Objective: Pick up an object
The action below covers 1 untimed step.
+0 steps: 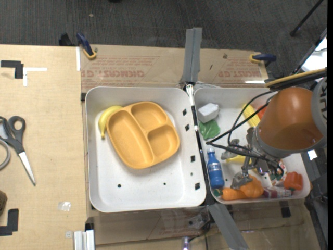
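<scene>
Right bin (296, 163) crowded: blue bottle (214, 169), orange toys (243, 190) beside jaws (248, 172), grip state indiscernible.

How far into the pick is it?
Done: the arm has reached over the right bin and the gripper is low among the clutter, by an orange toy and a blue bottle.
In hand: nothing visibly between the fingers.
Left: grasp and lift. The left bin holds a yellow divided plate.

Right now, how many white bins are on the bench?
2. The left bin holds the orange divided plate and a banana; the right bin, beside it, holds a blue bottle and other small things.
</scene>
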Available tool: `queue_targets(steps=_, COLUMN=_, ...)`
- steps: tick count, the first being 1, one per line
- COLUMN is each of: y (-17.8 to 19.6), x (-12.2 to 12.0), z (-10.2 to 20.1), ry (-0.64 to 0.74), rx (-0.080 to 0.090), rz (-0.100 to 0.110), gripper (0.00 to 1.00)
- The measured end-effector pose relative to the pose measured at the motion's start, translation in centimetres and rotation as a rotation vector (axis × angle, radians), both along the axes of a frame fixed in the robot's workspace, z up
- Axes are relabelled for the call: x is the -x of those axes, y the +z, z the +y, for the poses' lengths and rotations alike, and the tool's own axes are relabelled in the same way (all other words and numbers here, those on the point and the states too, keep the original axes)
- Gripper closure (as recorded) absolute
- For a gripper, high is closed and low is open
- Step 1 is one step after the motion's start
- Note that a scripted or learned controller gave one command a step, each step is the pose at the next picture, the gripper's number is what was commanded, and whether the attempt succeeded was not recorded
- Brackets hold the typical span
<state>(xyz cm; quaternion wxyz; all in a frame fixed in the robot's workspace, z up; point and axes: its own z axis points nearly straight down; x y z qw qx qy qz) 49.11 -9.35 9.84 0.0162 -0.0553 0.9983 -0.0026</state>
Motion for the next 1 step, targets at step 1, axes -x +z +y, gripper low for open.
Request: queue_targets(steps=1, y=-0.50, x=-11.55, z=-4.01, ry=0.190, rx=-0.001, rz=0.026, gripper=0.00)
